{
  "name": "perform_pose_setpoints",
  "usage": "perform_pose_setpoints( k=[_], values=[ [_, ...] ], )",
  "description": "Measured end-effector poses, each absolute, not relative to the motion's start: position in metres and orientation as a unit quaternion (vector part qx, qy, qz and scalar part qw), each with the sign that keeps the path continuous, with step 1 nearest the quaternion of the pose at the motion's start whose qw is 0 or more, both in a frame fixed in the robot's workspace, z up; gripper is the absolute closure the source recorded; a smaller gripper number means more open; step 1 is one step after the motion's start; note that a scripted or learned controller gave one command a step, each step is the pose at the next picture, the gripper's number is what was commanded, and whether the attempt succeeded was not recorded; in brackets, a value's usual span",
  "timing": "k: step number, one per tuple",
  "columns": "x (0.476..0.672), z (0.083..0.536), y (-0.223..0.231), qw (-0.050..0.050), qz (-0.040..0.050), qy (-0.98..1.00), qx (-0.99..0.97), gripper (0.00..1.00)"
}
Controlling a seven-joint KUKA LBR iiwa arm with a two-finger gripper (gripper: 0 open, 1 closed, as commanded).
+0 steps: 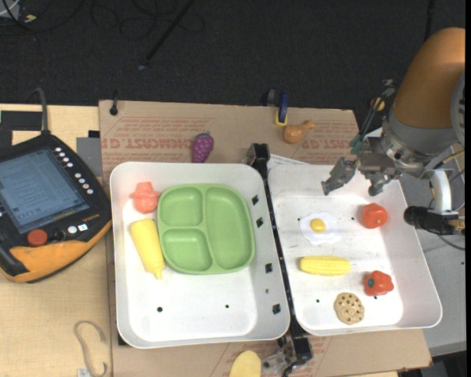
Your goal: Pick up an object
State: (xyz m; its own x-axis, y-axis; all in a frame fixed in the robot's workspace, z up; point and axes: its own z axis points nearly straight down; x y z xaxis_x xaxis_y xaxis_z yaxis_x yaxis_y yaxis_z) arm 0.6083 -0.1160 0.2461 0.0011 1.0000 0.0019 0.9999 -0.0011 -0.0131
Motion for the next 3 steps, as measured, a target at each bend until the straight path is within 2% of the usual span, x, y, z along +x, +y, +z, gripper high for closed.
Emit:
perform_pose_setpoints(
  k=[1, 2, 3],
  values=[
    [0.611, 0.253, -0.116, 0.0, 0.0001, -0.707, -0.707, 0.0],
    [0.611, 0.188, -0.113, 0.003, 0.0024, -0.708, -0.707, 0.0],
    [0.603, 0.131, -0.105, 0.003, 0.002, -0.707, -0.708, 0.0]
  ],
)
